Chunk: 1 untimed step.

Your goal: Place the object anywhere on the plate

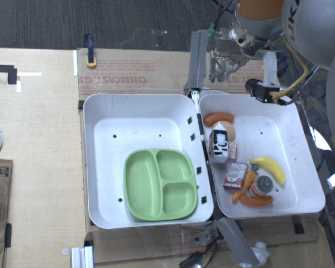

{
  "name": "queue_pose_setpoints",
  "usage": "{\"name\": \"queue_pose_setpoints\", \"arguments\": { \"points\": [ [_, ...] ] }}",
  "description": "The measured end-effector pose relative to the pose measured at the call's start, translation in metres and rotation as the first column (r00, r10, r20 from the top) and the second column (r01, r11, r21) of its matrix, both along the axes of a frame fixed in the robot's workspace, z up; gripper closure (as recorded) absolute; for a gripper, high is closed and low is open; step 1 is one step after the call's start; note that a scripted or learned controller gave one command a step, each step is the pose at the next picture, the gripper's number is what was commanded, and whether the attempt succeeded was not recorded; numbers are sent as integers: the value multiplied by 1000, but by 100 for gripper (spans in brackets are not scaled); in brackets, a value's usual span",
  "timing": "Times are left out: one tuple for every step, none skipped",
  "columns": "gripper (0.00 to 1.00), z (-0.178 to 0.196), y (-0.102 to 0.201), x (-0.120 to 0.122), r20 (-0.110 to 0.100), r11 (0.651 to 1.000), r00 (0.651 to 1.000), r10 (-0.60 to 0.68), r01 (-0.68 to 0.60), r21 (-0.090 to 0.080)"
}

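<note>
The two white bins sit side by side toward the near right part of the tabletop (33, 94), their inner walls touching along a clipped seam. The left bin (100, 121) has bare floor along its far and left sides, leaving open room around the green plate (159, 184), which lies in the bin's near half, closer to the seam than to the left wall. The plate has three compartments: one long one on the left and two smaller ones on the right.

The arm comes in from the far right, its orange band high at the far edge, and the end effector (222, 71) hangs above the cardboard just beyond the far wall of the right bin (290, 127), near the seam. Its fingers point down and look close together, with nothing seen between them.

The right bin's far-right floor is bare; its things gather along the seam side and the near edge. A sausage (219, 118) lies nearest the far wall, with a small carton (220, 144) just in front of it. Toward the near edge lie a red box (235, 175), a carrot (248, 183), a banana (269, 168), a round can (263, 184) and a second sausage (256, 200), crowded and touching one another.
</note>
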State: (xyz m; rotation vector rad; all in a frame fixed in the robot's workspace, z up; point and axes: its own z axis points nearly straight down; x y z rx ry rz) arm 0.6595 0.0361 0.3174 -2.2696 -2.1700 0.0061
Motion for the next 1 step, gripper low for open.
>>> {"name": "queue_pose_setpoints", "arguments": {
  "points": [
    [100,-129,61,-14,-1,975,975,-221,221,-2]
  ]
}}
